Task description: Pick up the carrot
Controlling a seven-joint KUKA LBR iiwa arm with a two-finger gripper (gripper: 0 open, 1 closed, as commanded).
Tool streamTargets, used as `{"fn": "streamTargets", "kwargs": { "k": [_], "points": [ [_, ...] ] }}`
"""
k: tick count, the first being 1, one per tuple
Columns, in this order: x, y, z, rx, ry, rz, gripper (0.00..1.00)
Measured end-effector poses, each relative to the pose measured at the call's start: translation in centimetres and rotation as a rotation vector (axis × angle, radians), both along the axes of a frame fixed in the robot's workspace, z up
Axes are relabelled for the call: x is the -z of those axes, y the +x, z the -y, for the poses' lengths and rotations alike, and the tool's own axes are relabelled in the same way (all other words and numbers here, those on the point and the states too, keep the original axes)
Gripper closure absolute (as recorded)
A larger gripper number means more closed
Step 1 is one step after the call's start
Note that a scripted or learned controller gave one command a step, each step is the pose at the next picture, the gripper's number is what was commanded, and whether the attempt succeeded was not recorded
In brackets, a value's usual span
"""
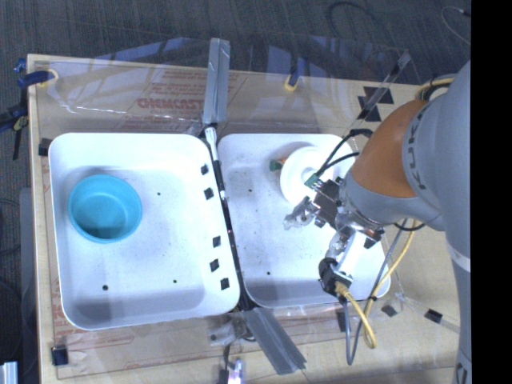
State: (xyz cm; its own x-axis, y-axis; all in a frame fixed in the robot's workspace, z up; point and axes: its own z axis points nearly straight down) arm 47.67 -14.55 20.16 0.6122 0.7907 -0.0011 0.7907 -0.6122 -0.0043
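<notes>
End effector (298, 214) over right bin (256, 274) | grip state unreadable (fingers blurred) | arm (416, 166) hides white plate (298, 174) partly

i work in a robotics lab, not a home. my counter (96, 78) is a plywood board under clear plastic sheeting, held by clamps (32, 77) at its edge. two shallow white bins (184, 294) sit side by side, joined by metal brackets (216, 86). loose cables (364, 318) trail off my arm (416, 158), and grey carpet (120, 14) lies beyond.
</notes>
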Motion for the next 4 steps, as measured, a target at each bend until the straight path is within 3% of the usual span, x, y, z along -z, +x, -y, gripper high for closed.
{"fn": "streamTargets", "kwargs": {
  "k": [1,2,3,4],
  "points": [
    [-10.2,0.1,3.4,0.266,-0.002,0.003,0.0],
    [5.6,-0.1,-2.5,0.4,0.0,-0.004,0.0],
    [-1.4,0.0,2.7,0.441,0.0,0.001,0.0],
    [8.0,-0.1,-2.5,0.373,0.0,-0.003,0.0]
  ]
}}
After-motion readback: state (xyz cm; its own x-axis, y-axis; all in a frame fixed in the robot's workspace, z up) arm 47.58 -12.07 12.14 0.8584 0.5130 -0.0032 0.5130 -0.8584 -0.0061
